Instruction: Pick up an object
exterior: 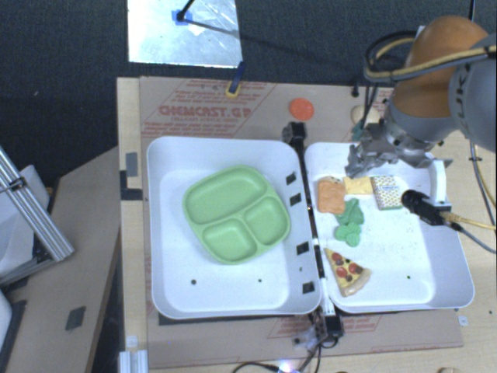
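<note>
Left white bin point(167, 286) holding a green three-compartment tray point(235, 213). Cardboard sheet point(206, 107) with red lettering beneath both bins. Orange disc point(301, 109) at upper centre. Reflective square panel point(185, 22), upper left. Metal rails point(27, 216) at the left edge.

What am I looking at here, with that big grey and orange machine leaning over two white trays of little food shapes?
One camera above a bench looks down at a slant. The grey robot arm with an orange band reaches in from the right, its two-finger gripper low over the right shallow white bin. That bin has toy food: an orange toast piece, a yellow cheese square, a speckled cracker, green leafy pieces and a pizza slice. The left white bin holds a green divided plate. I see nothing gripped.
</note>
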`<act>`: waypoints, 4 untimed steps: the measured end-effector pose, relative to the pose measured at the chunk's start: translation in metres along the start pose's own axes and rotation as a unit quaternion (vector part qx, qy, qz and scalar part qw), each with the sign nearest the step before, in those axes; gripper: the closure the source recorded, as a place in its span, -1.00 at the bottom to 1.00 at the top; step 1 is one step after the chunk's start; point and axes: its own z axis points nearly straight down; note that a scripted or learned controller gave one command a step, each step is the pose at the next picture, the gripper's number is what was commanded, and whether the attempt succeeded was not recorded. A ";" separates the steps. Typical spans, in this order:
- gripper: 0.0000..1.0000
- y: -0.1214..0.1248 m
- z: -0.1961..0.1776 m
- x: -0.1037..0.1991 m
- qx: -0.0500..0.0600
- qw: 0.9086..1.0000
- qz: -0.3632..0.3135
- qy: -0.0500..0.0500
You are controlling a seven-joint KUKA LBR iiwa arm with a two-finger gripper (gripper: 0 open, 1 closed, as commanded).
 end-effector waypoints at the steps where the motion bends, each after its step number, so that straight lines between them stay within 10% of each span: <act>1: 1.00 -0.009 -0.007 0.052 0.000 1.000 0.000 0.000; 4: 1.00 -0.029 0.001 0.089 0.000 1.000 0.003 0.000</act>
